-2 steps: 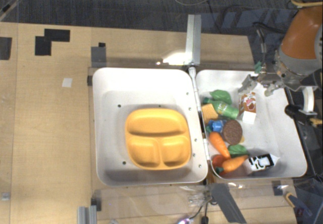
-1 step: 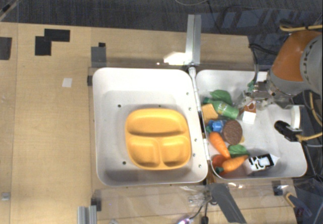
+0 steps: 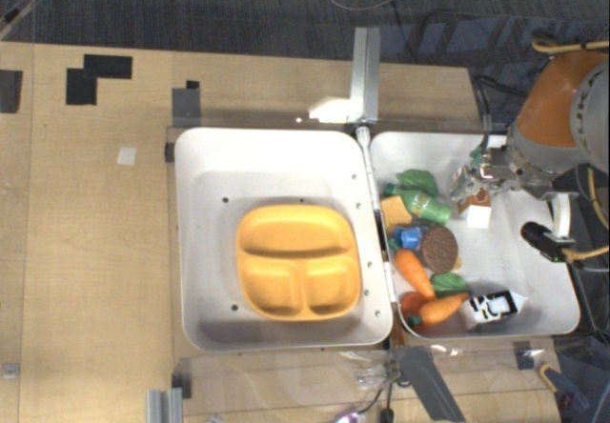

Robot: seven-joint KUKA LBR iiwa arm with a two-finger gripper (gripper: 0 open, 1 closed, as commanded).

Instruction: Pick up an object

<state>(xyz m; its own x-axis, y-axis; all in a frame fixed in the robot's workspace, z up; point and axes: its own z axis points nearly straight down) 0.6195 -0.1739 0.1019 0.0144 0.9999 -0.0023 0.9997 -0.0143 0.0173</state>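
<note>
1. The bench carries two shallow white bins side by side: the left bin [image 3: 200, 250] and the right bin [image 3: 543, 312], which meet along a thin central divider.
2. A yellow compartment tray [image 3: 298, 257] lies in the middle of the left bin, its three recesses facing up.
3. The grey arm [image 3: 562, 126], with its orange band, reaches in from the right above the upper part of the right bin.
4. The gripper [image 3: 474, 181] hangs over the upper middle of the right bin; it looks small and cluttered from here, so I cannot tell how it is set or whether it touches anything.
5. Just beside it, toward the bin's centre, lies a small white block [image 3: 477, 215] with a brownish piece at its top edge.
6. Left of the gripper sits a green item [image 3: 419, 185], with a green bottle [image 3: 431, 211] just below and a yellow piece [image 3: 395, 212] against the divider.
7. A small blue object [image 3: 409, 238] lies beside a brown round disc [image 3: 439, 249].
8. One carrot [image 3: 414, 271] lies below the blue object; a second carrot [image 3: 442, 309] rests near the bin's lower edge, touching a red item [image 3: 412, 302].
9. A black-and-white box [image 3: 493, 306] sits just right of the second carrot.
</note>
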